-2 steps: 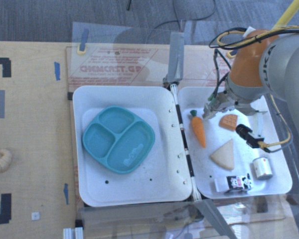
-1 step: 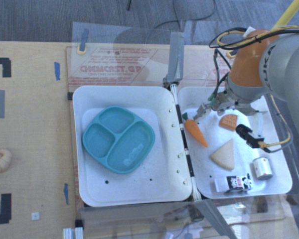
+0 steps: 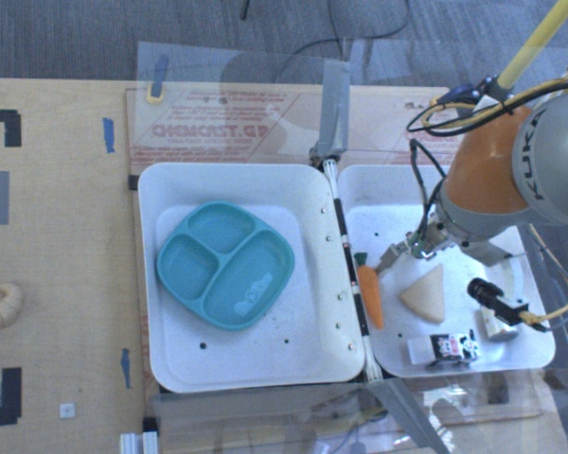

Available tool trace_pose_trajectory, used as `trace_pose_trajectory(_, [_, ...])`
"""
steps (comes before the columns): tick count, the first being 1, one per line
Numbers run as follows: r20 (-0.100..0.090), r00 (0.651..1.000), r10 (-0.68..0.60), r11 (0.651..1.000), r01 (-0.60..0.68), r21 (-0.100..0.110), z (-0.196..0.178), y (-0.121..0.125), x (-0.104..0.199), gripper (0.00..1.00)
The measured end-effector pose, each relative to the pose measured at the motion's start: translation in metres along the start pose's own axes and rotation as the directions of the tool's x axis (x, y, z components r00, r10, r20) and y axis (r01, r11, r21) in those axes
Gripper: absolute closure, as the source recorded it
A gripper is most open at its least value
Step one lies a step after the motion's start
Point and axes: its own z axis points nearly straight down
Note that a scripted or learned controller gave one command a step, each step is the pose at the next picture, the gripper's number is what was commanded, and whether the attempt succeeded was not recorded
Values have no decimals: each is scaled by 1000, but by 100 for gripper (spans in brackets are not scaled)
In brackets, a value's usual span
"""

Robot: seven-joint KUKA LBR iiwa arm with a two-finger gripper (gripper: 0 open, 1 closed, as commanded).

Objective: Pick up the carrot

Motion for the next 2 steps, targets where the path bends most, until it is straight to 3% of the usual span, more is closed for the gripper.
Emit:
trace_pose_trajectory(1, [4, 1000, 8, 1000, -8, -7, -12, 0, -5, 100])
trace_pose_trajectory(2, [-7, 977, 212, 977, -212, 9, -96, 0, 88, 100])
